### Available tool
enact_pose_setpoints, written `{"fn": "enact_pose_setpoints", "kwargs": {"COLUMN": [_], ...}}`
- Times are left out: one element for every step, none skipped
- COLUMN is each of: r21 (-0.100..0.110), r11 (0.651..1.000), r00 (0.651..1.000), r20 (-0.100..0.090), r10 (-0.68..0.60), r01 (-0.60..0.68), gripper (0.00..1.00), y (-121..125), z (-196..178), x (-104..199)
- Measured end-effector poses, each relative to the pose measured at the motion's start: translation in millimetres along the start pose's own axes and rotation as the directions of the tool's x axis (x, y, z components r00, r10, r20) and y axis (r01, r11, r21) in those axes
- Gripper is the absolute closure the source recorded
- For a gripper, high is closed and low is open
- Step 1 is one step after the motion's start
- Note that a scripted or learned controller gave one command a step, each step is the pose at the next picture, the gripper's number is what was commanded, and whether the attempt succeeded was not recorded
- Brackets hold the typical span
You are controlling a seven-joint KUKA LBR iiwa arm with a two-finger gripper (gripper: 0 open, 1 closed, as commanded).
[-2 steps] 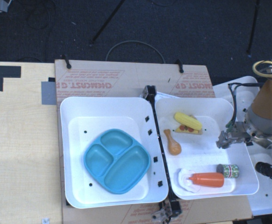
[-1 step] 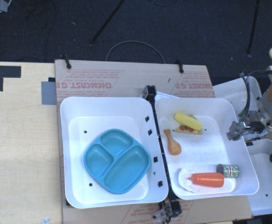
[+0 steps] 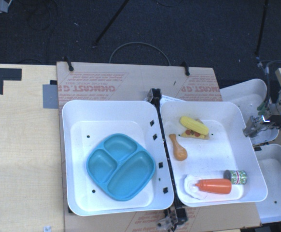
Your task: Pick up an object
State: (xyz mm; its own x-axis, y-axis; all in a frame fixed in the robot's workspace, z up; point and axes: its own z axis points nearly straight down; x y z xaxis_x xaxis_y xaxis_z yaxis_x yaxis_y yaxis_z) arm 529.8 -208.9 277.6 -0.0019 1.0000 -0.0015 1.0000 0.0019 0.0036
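I read this as the opening of the pick: my pincer (image 3: 261,122) sits just outside the far wall of the right-hand shallow white bin (image 3: 237,111), with nothing between its tips, though I cannot tell whether it is spread or pressed together. Nearest to it inside the bin lies the yellow toy corn cob (image 3: 194,125), with the tan wooden spoon-shaped piece (image 3: 177,148) beyond, and the orange carrot-like toy (image 3: 213,186) and small green can (image 3: 237,177) off toward the near corner. Next I judge it must swing in over one of them, line up and descend.
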Motion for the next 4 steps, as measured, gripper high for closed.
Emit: {"fn": "enact_pose_setpoints", "kwargs": {"r21": [0.006, 0.007, 0.009, 0.009], "r11": [1.000, 1.000, 1.000, 1.000], "r00": [1.000, 1.000, 1.000, 1.000], "r20": [-0.004, -0.004, -0.003, -0.004], "r10": [-0.003, -0.002, -0.002, -0.003], "r01": [0.003, 0.002, 0.002, 0.003], "gripper": [1.00, 1.00, 1.00, 1.00], "y": [-4.6, -5.1, -10.4, -15.4], "z": [-1.5, 0.8, 19.8, 34.8], "x": [57.0, 101.0, 155.6, 214.1]}}
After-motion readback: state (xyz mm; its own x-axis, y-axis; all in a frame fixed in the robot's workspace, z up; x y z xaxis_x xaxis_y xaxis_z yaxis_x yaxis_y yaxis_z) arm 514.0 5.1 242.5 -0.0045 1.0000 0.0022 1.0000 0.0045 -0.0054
